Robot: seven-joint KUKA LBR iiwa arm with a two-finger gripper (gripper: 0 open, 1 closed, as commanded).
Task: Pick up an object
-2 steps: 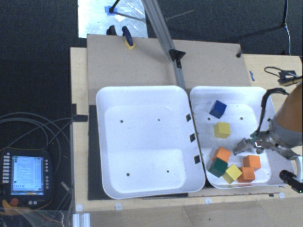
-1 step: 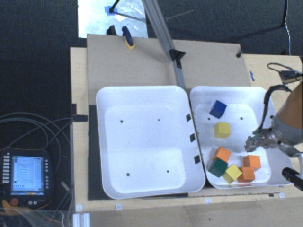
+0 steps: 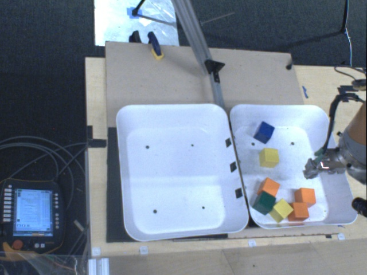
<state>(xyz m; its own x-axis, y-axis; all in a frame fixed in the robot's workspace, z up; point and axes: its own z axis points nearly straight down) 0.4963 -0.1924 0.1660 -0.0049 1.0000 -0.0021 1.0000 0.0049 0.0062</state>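
Observation:
The right bin [image 3: 304,114] holds several small cubes. A blue cube [image 3: 264,132] lies near its far side, with a yellow cube [image 3: 269,157] just below it. Near the front sit an orange cube [image 3: 269,187], a dark green cube [image 3: 264,202], a second yellow cube [image 3: 281,209] and two more orange cubes [image 3: 301,204]. My gripper [image 3: 314,168] hangs at the bin's right side, above the floor and to the right of the yellow cube. No cube is visible at its tip.
The left bin [image 3: 129,125] lies beside the right one, with black clips along the shared wall. A grey pole [image 3: 195,33] slants across the bench's far side. A teach pendant [image 3: 31,213] and cables lie on the floor to the left.

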